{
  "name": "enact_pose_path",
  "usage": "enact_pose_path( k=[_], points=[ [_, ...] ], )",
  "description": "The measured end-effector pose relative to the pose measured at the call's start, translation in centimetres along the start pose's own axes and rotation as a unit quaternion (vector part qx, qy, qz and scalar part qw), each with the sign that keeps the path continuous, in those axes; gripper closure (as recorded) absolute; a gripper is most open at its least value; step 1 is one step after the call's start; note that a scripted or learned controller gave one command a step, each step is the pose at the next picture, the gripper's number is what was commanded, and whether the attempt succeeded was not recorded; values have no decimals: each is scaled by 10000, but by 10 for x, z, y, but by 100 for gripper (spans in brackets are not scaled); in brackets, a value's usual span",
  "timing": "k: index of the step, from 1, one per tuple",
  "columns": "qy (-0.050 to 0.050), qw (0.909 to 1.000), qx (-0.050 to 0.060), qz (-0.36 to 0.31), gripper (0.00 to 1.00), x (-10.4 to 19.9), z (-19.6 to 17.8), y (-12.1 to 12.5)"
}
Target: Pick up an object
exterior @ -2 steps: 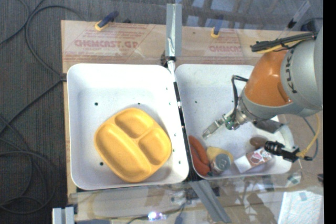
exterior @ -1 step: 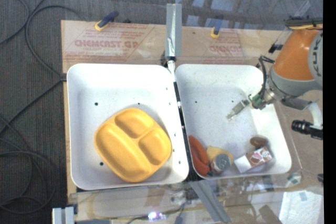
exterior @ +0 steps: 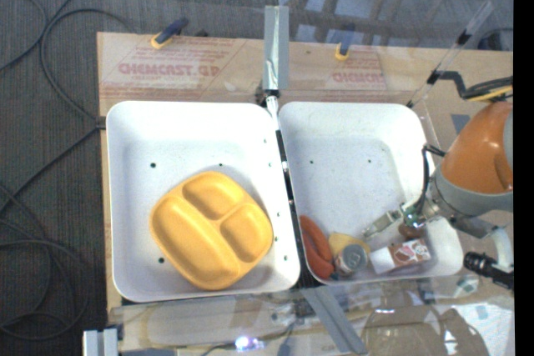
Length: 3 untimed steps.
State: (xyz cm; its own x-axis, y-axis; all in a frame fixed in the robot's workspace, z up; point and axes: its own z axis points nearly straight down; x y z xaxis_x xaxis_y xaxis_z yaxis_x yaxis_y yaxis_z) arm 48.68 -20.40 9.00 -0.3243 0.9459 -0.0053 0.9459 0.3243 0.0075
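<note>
My gripper reaches in from the right and hangs low over the near right corner of the right bin. Just below it lies a white packet with a red label. To the left of the packet, along the bin's near wall, sit a small round can, a pale yellow lump and a long red-orange piece. The arm's orange band is above the bin's right rim. Nothing shows in the gripper's grasp.
The left bin holds a yellow divided plate toward its near side. A grey post stands behind the seam between the bins. Cardboard lies under both bins, and cables cross the carpet on the left.
</note>
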Motion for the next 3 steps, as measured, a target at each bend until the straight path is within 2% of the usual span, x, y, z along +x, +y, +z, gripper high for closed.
enact_pose_path(
  k=[1,2,3],
  points=[
    [-33,9992,-6,-406,0,19,0,28],
    [-13,9958,1,-918,0,18,1,70],
    [-19,9934,-21,-1148,0,44,1,128]
  ],
)
